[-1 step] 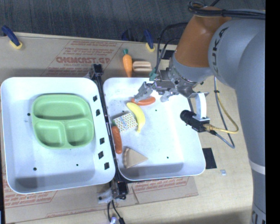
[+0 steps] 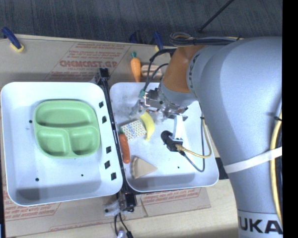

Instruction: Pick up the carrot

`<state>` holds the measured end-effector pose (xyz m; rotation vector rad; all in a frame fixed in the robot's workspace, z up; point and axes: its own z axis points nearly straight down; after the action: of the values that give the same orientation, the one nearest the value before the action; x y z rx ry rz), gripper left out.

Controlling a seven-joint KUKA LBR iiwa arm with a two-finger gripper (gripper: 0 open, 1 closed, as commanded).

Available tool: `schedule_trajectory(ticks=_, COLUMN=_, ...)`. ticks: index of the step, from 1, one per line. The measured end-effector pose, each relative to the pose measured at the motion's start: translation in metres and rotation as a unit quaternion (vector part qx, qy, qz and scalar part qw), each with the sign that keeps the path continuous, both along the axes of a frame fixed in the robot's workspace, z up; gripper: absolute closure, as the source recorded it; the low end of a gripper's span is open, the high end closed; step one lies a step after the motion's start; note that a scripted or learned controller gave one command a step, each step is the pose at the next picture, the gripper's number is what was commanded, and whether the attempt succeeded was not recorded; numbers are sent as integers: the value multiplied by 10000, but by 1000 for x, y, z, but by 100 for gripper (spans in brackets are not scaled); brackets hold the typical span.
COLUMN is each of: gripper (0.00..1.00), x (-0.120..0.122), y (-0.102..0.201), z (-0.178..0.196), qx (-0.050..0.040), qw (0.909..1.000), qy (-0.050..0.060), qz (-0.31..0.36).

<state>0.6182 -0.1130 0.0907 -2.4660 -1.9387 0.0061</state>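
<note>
Holding green tray [image 2: 67, 128]: left bin [image 2: 15, 148].

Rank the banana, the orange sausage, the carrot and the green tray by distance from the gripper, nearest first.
From the gripper:
1. Banana, just below it in the right bin.
2. Carrot and sausage: too close to call.
3. Green tray, left bin.

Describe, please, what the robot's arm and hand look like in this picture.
The arm is a thick, rounded grey body with an orange band above the wrist and dark lettering reading "UKA" near the bottom edge. A pale strap crosses its lower part. The hand is a small metallic assembly. Black cables loop beside the orange band, and a yellow cable curves out from a black fitting below the wrist.
</note>
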Motion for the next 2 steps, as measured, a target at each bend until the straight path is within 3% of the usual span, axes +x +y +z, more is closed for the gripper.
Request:
schedule_trajectory(ticks=1, gripper=0, x=38, y=11, z=1, qx=3, qw=10000, qy=-13, qz=18)
schedule_trajectory(ticks=2, gripper=0, x=39, y=51, z=102, qx=-4, qw=9988, qy=-24, qz=-485)
